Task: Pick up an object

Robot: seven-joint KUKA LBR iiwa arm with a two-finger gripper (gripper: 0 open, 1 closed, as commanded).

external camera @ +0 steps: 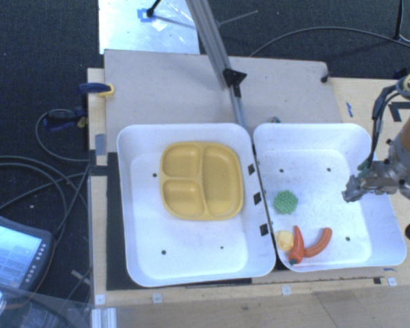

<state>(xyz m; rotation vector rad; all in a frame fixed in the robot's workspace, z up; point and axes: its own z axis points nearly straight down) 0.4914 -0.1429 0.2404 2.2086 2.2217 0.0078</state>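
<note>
- Over the right bin (pixel 379 157), near its right wall, the gripper (pixel 350 192) hangs on the end of the arm (pixel 404 157) that reaches in from the right; whether it is pinching or spread cannot be told at this size, and nothing shows in its grasp.
- Candidate objects sit in a cluster at the right bin's front-left corner: a green round piece (pixel 285 201), and below it a yellow piece (pixel 284 240), a red-orange carrot-like piece (pixel 297 245) and an orange sausage-like piece (pixel 318 242).
- The yellow piece and the carrot-like piece touch, and the sausage-like piece lies just beside them; the gripper is well apart from all of these.
- Likely risk: a descent onto the crowded trio could nudge one piece aside or catch two at once, since they lie so close together.
- Another risk: those pieces lie near the bin's front and left walls, so a grasp there may strike a wall.
- The green piece stands alone and looks the safer target.
- A yellow divided plate (pixel 201 180) rests in the left bin (pixel 140 251).
</note>
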